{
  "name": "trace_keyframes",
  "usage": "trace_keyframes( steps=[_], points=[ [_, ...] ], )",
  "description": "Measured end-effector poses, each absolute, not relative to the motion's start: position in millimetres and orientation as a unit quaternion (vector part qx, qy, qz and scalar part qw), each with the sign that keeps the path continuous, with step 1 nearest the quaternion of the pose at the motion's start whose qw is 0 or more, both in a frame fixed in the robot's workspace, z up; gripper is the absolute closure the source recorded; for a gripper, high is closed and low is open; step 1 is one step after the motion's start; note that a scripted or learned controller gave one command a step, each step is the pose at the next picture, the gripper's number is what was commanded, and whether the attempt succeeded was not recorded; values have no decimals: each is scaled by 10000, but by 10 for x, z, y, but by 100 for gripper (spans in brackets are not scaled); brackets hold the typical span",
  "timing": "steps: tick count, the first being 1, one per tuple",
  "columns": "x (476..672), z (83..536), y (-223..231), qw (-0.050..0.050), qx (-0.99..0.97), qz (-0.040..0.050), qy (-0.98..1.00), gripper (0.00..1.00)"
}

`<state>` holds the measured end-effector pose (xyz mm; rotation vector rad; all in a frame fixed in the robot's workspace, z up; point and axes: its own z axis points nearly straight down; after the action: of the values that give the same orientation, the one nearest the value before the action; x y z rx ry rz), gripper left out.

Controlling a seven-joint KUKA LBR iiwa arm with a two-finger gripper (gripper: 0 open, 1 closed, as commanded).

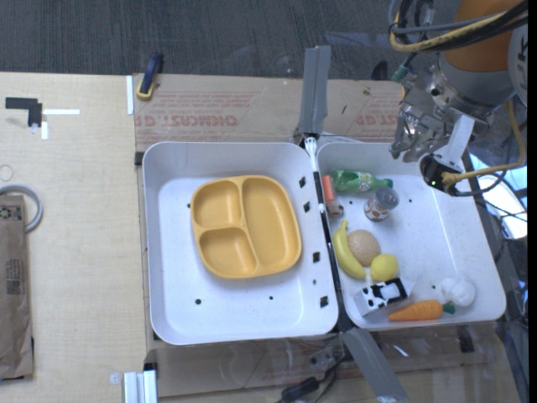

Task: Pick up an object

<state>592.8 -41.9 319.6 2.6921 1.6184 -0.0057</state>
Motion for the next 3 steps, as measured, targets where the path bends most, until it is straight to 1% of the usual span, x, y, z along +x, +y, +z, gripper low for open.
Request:
trace_keyframes(
  steps=[1,2,3],
  points=[
    [6372,2696,140,2,9096,-30,4155,100],
    [5795,1901,-272,-3,9449,-28,3273,100],
    [5876,914,-1135,-2,9328,-14,3605,100]
  ],
)
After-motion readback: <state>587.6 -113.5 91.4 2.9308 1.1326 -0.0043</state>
